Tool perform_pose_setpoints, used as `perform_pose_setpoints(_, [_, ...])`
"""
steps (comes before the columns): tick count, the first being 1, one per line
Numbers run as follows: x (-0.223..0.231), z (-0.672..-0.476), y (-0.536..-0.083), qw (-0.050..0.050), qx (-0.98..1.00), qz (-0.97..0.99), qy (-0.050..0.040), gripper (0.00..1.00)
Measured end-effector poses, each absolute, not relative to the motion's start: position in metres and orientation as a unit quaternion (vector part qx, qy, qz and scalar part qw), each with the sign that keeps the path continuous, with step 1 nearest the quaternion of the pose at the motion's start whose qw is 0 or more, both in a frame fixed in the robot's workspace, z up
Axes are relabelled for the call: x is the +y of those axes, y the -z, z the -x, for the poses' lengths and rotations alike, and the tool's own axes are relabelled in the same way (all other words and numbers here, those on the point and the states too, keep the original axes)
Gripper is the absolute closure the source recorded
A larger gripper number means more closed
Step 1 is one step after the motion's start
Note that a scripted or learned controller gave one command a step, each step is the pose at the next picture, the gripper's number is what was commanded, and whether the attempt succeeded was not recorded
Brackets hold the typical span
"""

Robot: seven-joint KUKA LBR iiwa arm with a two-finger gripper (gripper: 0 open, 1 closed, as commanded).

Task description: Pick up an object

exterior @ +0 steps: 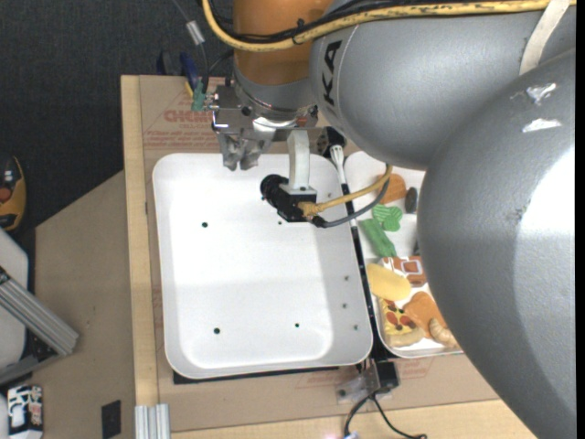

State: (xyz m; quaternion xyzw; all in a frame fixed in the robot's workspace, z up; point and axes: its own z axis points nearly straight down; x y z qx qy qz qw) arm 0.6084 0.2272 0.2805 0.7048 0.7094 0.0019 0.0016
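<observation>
Lying in the right bin [395, 347], beside the huge grey arm [475, 154] that covers most of that side, are the things to be picked: a green piece [382, 219], an orange piece [393, 190] just beyond it, a pale yellow piece [389, 283], and near the front edge a flat printed piece [398, 318] and a tan one [428, 316]. They lie close together, some touching; the arm hides whatever sits further right.

None of these is in the claw [239, 159]. It hangs over the far edge of the left bin [247, 273], well apart from the pile, with its short dark fingers pointing down. From this angle I cannot tell how wide they stand, and nothing shows between them.

A white post [299, 161] and a black fitting [283, 198] with a yellow cable [356, 199] hang from the wrist just right of the claw. An orange band [274, 16] sits above the wrist.

Both bins rest on a brown worktop [137, 245].
</observation>
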Motion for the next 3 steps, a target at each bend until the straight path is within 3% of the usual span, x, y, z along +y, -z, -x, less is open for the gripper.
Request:
perform_pose_setpoints(1, [0.155, -0.626, -0.352, 0.004, 0.704, -0.71, -0.0033, 1.0])
perform_pose_setpoints(2, [0.116, -0.651, -0.371, 0.003, 0.706, -0.708, -0.002, 1.0])
perform_pose_setpoints(3, [0.078, -0.655, -0.4, 0.003, 0.706, -0.709, -0.002, 1.0])
